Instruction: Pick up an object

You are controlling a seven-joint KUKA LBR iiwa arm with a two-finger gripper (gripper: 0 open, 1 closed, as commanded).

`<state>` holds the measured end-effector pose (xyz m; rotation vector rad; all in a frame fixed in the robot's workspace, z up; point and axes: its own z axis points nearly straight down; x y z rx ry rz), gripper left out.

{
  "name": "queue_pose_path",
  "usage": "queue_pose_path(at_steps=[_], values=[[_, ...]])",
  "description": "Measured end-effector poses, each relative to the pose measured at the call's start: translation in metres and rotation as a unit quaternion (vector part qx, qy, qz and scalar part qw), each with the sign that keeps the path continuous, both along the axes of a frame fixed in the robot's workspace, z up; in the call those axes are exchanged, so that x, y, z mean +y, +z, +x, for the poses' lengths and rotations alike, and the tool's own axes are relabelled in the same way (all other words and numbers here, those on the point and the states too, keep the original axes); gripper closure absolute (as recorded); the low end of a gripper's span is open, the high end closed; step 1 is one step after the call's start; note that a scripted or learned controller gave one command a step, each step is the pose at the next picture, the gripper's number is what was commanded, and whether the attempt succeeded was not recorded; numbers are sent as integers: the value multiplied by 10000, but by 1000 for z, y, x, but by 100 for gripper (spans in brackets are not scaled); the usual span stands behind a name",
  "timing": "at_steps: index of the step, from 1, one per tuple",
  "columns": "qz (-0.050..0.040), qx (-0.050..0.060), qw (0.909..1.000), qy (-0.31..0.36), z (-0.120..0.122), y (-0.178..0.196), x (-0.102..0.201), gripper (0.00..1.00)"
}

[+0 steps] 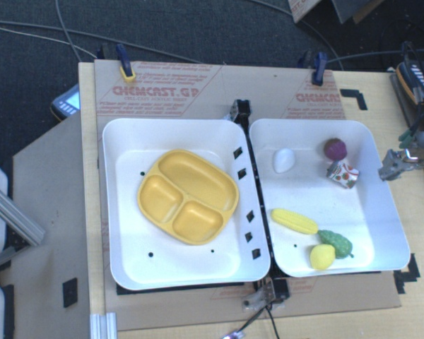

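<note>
Altogether, one yellow tray [188, 196] (three compartments), six small objects [294, 221].

— How is the light for us here?
— Even and fairly bright; we see soft glare on the two shallow white plastic bins [120, 210], strongest toward three o'clock.
— Shadows?
— Faint; the yellow three-compartment plastic tray [189, 195] casts a thin one toward six o'clock.
— Sharpness?
— Slightly soft everywhere; the dark floor at twelve o'clock looks grainy to us.

A lab: clamped bench board [162, 90], loose cables [71, 41].
</note>
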<state>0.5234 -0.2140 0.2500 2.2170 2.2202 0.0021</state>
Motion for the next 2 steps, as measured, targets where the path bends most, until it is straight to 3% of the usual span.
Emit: queue_pose_path(at_steps=[2], values=[[32,40,10000,29,6,-3,110,100]])
